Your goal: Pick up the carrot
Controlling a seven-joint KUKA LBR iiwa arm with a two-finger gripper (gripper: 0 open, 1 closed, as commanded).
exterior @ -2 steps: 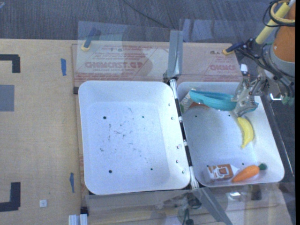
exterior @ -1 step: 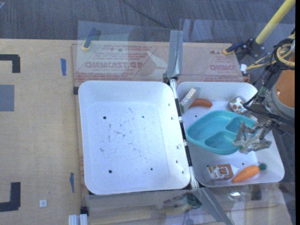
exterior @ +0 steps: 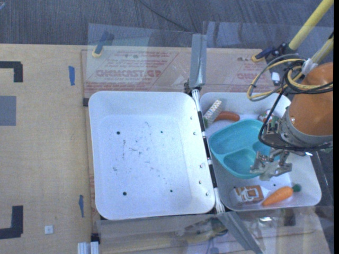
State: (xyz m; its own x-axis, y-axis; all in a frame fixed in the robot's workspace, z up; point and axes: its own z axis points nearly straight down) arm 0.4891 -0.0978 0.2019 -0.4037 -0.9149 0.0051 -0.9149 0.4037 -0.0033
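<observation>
1. In the right-hand bin (exterior: pixel 312 187), near its front edge, lies the carrot (exterior: pixel 278 195), orange with a small green tip pointing right, resting flat on the white floor.
2. Just left of the carrot sits a small brown and white packet (exterior: pixel 248 194), close beside it but apart from it.
3. A blue bowl (exterior: pixel 235 144) tilts in the middle of the same bin, and a reddish sausage-shaped item (exterior: pixel 228 116) lies behind it next to a small striped box (exterior: pixel 213 110).
4. The gripper (exterior: pixel 271 166) hangs over the bowl's right rim, above and behind the carrot and not touching it; nothing shows between its fingers, though whether they are spread or closed cannot be made out.
5. The arm's orange band (exterior: pixel 316 102) sits above the gripper at the right, with yellow and black cables (exterior: pixel 270 73) looping behind it.
6. The left bin (exterior: pixel 106 107) shows a white floor with faint dark specks.
</observation>
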